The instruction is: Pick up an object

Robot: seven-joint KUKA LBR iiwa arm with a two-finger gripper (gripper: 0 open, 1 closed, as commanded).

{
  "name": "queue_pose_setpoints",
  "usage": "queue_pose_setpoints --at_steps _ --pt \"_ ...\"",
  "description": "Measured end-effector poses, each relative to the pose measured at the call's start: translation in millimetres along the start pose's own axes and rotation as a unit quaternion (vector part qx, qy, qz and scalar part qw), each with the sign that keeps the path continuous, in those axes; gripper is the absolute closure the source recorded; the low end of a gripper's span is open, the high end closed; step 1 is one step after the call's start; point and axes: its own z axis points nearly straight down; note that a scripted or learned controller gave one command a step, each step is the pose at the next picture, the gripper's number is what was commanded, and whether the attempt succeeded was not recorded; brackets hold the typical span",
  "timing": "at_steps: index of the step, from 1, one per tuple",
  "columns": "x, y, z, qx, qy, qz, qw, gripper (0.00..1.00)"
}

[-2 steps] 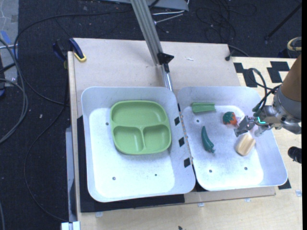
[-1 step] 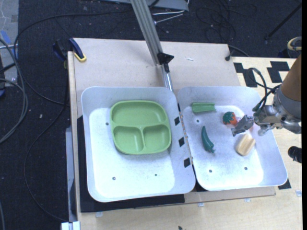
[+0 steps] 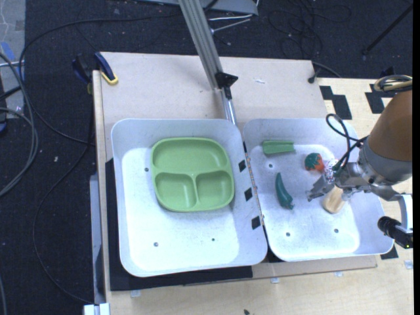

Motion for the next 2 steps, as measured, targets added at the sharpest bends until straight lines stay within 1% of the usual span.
queue_pose_setpoints --at_steps 1,2 --pt "10.9 -4.6 53.9 0.0 0.0 -0.001 1.0 0.0" --pt "8.3 0.5 59.9 -0.011 -0.004 0.0 0.9999 0.0"
